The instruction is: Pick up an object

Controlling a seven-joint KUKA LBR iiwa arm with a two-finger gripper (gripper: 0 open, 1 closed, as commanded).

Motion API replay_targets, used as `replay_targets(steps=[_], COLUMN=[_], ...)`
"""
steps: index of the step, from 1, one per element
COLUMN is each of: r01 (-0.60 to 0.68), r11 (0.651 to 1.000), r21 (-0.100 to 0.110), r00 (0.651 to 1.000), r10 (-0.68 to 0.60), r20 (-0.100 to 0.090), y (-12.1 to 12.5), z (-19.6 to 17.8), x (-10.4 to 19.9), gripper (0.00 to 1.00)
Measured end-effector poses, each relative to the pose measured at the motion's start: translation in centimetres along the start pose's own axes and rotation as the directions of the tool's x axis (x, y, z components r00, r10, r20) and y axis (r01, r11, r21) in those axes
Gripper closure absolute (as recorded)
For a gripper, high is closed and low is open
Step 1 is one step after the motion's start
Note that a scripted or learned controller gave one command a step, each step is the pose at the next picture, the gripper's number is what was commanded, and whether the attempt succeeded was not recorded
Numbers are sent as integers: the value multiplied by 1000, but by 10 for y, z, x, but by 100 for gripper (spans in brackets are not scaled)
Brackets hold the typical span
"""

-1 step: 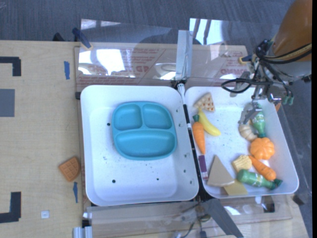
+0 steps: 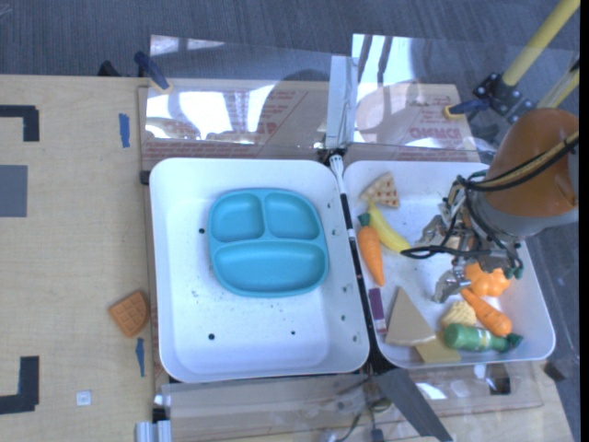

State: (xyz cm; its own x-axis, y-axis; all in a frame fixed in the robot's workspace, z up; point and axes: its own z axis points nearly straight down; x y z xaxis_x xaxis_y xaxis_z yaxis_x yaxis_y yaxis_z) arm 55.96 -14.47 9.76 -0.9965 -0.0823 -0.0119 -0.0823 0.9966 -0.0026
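My gripper [image 2: 451,267] hangs low over the middle of the right bin [image 2: 543,339], with cables looped around it. Just to its right lies an orange toy [image 2: 488,280], and below that a small carrot [image 2: 489,314] and a piece of corn [image 2: 459,314]. A green vegetable [image 2: 474,339] rests at the bin's front. To the gripper's left lie a banana [image 2: 390,232], a longer carrot [image 2: 370,253] and a waffle piece [image 2: 380,191]. A tan wedge [image 2: 406,319] sits at the front left. I see nothing held in the gripper.
The left bin [image 2: 175,339] holds a blue divided plate [image 2: 267,242]. A purple marker [image 2: 376,304] lies along the right bin's left wall. A second waffle piece [image 2: 129,313] sits on the wooden bench left of the bins. Clear plastic panels stand behind both bins.
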Motion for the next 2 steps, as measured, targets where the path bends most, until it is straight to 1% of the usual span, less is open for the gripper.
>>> replay_targets(steps=[1, 2], r01=[63, 80], r11=[998, 997], r21=[-2, -1], r00=[998, 997], r10=[-63, -80], r20=[3, 0], y=[33, 47], z=[-44, 9], x=[-85, -62], gripper=[0, 0])
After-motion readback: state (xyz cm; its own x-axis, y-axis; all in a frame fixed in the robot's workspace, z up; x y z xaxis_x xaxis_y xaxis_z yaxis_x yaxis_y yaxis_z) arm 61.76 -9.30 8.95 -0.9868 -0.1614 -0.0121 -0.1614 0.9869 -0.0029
